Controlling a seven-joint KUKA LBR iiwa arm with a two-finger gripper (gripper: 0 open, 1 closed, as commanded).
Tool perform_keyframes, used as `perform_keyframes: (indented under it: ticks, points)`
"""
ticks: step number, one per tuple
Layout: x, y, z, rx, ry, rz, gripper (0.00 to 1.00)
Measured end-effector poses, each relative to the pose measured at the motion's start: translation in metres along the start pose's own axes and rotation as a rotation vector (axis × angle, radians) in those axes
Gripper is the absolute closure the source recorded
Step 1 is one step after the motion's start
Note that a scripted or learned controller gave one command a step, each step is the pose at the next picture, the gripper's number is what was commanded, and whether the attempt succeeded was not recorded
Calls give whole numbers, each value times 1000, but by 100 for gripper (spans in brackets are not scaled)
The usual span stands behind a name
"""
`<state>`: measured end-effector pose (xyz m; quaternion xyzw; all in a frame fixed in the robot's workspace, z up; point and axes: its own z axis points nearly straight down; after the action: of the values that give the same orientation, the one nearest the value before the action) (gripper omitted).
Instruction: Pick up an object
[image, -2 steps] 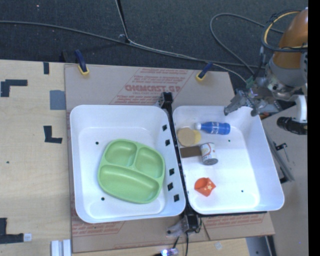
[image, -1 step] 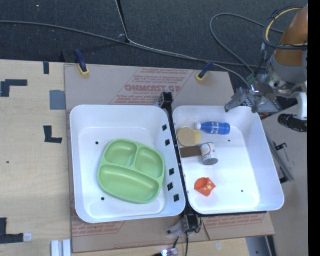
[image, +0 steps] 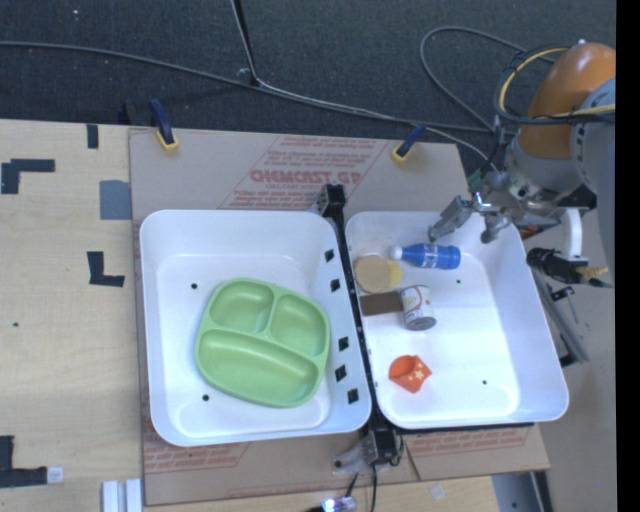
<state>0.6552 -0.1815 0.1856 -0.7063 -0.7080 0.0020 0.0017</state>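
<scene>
Orange object (image: 408, 372) below open fingers (image: 445, 220).

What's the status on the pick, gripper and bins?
Gripper open, above far edge of right bin, holding nothing. Blue bottle lying just below it, nearest target. Small can, tan disc close beside; orange piece apart.

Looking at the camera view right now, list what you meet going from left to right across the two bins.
green divided plate → round tan object → orange-red object → small can → blue bottle → gripper
</scene>
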Motion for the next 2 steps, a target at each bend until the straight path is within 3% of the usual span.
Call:
perform_keyframes:
  ticks: [2]
  points:
    - [-1,-5,98,-1,-1,0,0]
